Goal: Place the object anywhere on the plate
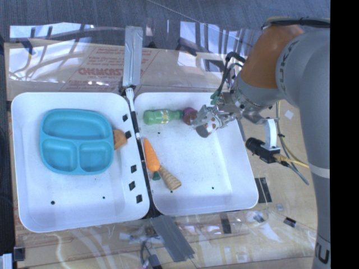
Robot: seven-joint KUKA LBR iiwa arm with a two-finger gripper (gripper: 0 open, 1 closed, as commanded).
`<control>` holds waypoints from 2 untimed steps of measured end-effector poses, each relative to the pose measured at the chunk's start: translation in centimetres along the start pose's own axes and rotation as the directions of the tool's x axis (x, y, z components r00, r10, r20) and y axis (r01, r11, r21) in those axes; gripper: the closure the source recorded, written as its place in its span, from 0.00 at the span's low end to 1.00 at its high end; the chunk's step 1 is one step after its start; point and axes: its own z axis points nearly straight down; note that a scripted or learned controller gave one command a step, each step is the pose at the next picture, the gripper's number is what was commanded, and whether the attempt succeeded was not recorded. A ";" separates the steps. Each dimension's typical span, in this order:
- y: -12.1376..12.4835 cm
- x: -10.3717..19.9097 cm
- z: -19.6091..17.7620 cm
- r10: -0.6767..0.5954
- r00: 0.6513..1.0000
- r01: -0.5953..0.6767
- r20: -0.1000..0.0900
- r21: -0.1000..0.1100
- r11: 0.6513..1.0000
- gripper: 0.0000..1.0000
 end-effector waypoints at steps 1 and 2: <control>0.1 5.4 10.6 -0.002 1.000 0.002 -0.001 -0.002 1.000 1.00; -0.4 13.2 1.1 -0.007 1.000 0.007 -0.003 -0.008 1.000 1.00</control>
